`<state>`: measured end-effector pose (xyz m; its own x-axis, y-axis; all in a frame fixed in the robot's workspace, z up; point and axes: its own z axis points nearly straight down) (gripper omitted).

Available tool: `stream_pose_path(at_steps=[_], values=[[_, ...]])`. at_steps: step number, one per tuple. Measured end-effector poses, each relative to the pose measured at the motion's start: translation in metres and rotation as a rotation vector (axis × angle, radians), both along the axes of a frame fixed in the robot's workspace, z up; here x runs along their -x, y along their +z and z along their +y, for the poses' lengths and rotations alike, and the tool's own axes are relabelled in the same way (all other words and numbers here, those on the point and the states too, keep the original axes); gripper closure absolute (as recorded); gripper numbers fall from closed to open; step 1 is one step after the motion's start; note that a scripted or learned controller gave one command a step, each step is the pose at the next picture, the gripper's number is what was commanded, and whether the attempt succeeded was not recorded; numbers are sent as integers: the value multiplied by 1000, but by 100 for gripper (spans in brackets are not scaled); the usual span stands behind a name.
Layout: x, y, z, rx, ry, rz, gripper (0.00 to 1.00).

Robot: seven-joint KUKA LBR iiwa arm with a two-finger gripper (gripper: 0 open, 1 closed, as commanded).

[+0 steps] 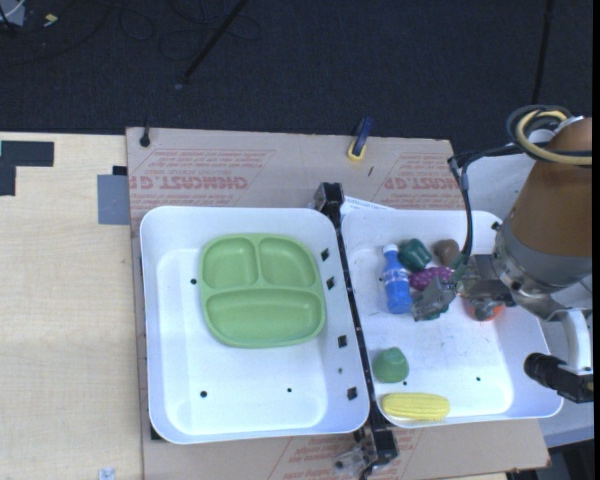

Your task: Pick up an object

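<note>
Your left bin [170, 368] holds a green divided plate [261, 290]. The right bin [480, 393] holds the targets: yellow corn [415, 406], blue bottle [396, 283]. Claw [435, 293] sits low among the clutter; I cannot tell its state. The bottle looks light, rigid, slippery: grip mid-body.

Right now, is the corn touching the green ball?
Apart. The camera view shows bare white bin floor between the corn and the green ball.

Toys [420, 273] crowded the right bin's [500, 393] far half; its near middle lay open between green lump [390, 365] and rim.
</note>
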<state>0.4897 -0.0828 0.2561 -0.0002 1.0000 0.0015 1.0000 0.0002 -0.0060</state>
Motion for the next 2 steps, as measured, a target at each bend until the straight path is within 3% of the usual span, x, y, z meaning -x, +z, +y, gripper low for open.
stream_pose_path(at_steps=[2], values=[[-1, -74, -1, 0, 0, -4, 0]])
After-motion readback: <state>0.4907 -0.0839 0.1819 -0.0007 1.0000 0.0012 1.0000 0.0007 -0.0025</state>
